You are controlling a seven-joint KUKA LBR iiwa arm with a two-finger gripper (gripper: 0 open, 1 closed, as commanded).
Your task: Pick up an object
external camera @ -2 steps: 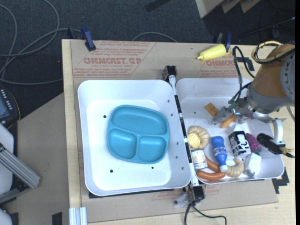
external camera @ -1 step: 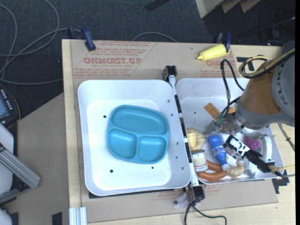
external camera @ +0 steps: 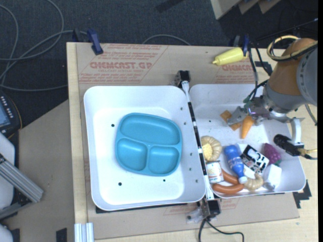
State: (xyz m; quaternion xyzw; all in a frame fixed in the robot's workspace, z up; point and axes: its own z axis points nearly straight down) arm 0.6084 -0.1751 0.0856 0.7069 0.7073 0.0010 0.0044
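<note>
Sausage lies at right bin's near edge with bottles, bagel | gripper low over orange carrot at bin's far side | grip state: honestly can't tell | nothing lifted yet, pick not done | blue tray sits in left bin

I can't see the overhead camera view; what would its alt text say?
A grey and orange robot arm lowers its claw by an orange carrot in the right white bin, cluttered with toy food and a blue bottle. The left bin holds a blue divided plate.
</note>
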